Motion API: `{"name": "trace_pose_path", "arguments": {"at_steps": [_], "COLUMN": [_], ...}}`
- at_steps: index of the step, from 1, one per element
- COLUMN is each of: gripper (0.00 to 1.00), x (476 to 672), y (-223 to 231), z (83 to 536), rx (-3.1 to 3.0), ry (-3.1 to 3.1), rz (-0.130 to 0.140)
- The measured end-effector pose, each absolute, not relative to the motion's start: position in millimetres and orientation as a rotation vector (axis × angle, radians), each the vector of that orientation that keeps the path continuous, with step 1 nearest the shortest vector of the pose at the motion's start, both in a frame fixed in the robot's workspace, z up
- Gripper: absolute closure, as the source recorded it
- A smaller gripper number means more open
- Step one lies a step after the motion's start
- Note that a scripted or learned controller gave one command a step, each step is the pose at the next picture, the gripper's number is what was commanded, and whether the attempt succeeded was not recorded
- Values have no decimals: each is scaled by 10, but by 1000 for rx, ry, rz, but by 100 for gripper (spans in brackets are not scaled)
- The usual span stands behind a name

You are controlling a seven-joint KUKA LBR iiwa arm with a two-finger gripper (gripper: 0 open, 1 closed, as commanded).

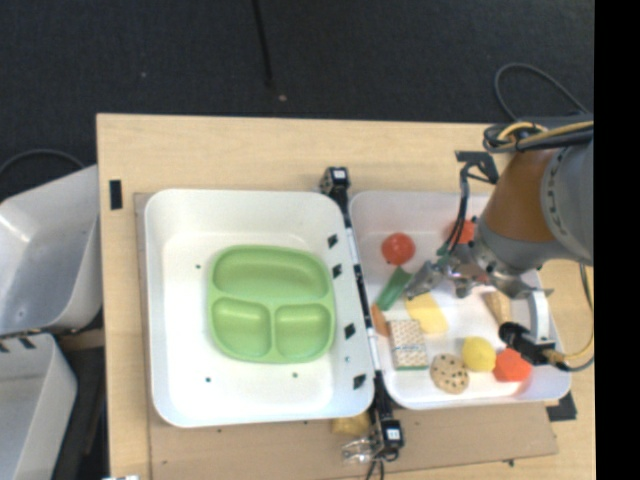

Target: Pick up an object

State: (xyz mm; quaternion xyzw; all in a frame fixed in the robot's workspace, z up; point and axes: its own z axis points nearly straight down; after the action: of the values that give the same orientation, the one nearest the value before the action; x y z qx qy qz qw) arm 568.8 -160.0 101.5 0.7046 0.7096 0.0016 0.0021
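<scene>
Camera view looks down on a pale wooden desk (230,153) carrying two shallow white bins side by side. At nine o'clock sits the left bin (180,388), and a green divided plate (270,303) lies flat in its middle. At three o'clock sits the right bin (420,208), crowded with small toy foods. A red ball (399,247) lies toward that bin's twelve o'clock side, with a green stick (392,288) just below it, slanting. A yellow block (428,314) rests near the bin's centre, a checkered wafer (407,343) beside it at seven o'clock. Along the six o'clock wall lie a spotted cookie (450,373), a yellow lemon (479,353) and an orange piece (513,366), close together.

Reaching in from three o'clock, the grey arm (540,208) hangs its pincer (443,273) low over the right bin, just above the yellow block and beside the green stick. How far the pincer is spread cannot be told, and nothing is visibly gripped.
</scene>
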Motion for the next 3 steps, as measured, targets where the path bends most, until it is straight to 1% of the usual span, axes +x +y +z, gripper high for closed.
{"name": "trace_pose_path", "arguments": {"at_steps": [1,2,3], "gripper": [0,100,100], "x": [5082,5115,4949], "y": [-1105,-1145,-574], "z": [1001,1107,2850], "rx": [2223,2228,2204], "ry": [2227,2212,2223], "rz": [-3,1,19]}}
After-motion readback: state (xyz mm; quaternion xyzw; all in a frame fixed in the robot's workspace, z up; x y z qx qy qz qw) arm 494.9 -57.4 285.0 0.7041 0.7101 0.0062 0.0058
